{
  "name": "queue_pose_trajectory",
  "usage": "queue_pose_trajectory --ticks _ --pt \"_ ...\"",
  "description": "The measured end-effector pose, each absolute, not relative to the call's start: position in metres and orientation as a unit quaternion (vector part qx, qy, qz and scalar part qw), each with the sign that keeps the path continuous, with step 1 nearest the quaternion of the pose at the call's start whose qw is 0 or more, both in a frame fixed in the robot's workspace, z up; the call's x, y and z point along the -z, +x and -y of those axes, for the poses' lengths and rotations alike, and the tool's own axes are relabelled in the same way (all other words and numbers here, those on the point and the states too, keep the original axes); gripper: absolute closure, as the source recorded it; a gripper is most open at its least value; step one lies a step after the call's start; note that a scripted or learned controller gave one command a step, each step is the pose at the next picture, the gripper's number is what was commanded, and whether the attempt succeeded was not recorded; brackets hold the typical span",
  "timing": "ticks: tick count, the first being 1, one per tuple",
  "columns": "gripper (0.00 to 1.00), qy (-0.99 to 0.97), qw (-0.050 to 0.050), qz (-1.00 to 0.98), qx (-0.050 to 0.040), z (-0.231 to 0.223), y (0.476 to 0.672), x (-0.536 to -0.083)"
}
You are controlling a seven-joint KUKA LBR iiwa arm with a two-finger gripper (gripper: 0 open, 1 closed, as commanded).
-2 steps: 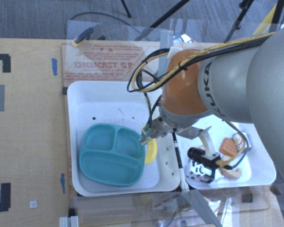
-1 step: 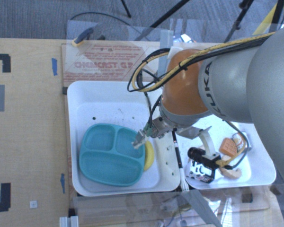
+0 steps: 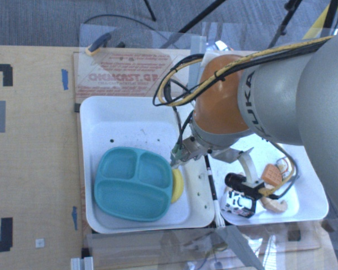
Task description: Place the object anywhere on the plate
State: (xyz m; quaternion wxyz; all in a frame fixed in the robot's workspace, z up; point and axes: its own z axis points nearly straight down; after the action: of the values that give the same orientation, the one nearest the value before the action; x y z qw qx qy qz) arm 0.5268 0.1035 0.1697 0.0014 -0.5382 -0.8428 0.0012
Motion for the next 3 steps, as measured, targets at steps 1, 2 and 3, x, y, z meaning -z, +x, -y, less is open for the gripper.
queue_pose_trajectory --ticks 1,2,3 --pt "1.0 -0.69 0.002 0.724 -0.0024 -0.086 0.479 -0.182" --pt "1.0 -0.842 0.0 0.539 -0.0018 -0.067 0.482 -0.191" --pt "1.0 -0.825 0.0 0.565 -0.0021 -0.16 0.524 -0.298"
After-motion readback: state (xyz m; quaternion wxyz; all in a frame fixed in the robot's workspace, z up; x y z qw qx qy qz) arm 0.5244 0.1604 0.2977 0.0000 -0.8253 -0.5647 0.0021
